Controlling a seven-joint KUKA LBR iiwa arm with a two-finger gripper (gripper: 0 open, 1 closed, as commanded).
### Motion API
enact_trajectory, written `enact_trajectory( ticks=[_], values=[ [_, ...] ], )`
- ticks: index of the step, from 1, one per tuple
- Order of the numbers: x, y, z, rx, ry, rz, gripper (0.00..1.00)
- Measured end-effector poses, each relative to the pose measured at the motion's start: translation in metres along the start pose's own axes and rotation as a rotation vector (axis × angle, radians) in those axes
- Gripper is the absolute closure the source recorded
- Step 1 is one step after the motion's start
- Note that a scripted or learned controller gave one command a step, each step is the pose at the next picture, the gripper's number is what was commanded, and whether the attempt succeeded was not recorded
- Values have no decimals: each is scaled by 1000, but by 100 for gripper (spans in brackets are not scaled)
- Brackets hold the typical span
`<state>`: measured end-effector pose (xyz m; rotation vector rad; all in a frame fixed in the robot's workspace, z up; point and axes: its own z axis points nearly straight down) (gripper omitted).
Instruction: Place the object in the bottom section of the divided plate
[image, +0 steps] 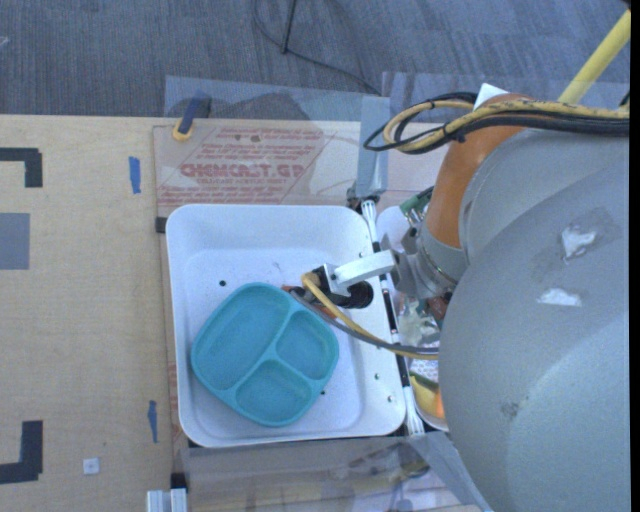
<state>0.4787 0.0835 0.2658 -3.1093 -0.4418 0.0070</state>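
Gripper (412, 318) at right edge of white bin (176, 300), grip unreadable; teal divided plate (265, 352) lies bare, placing not yet done.

So there's a shallow white plastic bin (215, 240) sitting on a pale wooden bench top (80, 300). Just behind it lies a clear plastic sheet with red lettering (250, 170), with a small yellow clamp (184, 128) at its far left corner. A few blue tape strips (134, 175) and black tape corner marks (25, 165) are stuck on the wood. Grey carpet (120, 40) lies beyond, with a thin black cable (290, 35) on it.
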Motion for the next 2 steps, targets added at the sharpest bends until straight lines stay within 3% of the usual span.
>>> enact_trajectory(
  ticks=[1,2],
  values=[
    [13,-5,-155,-3,6,12,100],
    [13,-5,-155,-4,5,12,0]
  ],
)
